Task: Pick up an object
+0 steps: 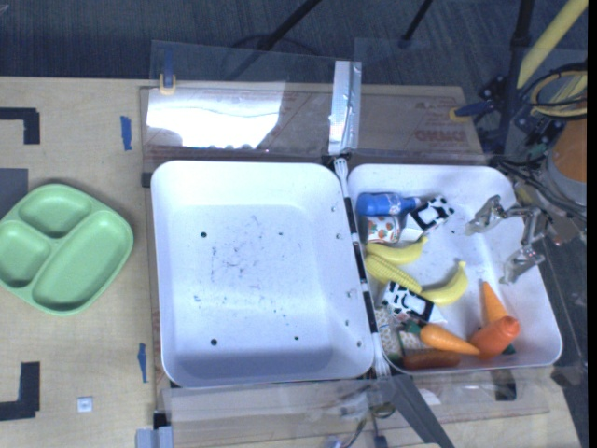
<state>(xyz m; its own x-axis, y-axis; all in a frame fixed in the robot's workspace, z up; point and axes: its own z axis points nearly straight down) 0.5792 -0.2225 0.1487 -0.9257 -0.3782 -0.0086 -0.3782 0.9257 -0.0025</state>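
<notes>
Here, banana (450,286) lies slantwise, tip upward-right.

I watch through one fixed camera above the bench (65,119), tilted down, far enough to take in both bins (252,259); the arm (569,171) enters at right.
</notes>
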